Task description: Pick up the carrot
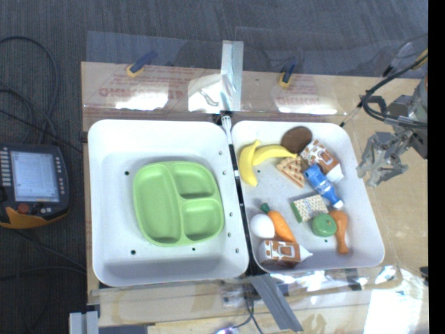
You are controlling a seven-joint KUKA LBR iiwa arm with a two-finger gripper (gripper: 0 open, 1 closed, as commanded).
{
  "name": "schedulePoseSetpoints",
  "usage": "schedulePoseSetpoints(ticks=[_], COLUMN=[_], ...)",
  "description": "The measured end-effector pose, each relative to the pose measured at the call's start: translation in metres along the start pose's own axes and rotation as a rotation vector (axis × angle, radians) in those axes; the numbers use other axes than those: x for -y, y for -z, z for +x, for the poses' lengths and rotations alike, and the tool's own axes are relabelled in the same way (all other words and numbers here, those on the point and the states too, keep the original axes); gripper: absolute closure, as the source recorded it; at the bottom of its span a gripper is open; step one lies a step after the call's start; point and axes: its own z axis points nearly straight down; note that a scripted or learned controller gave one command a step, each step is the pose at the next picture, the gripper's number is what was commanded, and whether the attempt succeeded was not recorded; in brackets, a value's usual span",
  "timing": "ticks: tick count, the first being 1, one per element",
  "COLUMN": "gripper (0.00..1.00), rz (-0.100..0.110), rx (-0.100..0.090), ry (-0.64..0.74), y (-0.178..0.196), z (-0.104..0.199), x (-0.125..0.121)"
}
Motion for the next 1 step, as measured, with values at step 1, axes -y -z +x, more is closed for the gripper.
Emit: schedulePoseSetpoints(ticks=[1], gripper=[1.0], rz=[-0.004], rx=[0.0], ry=[0.27], y=[0.1328], z=[0.0207], x=[0.0174])
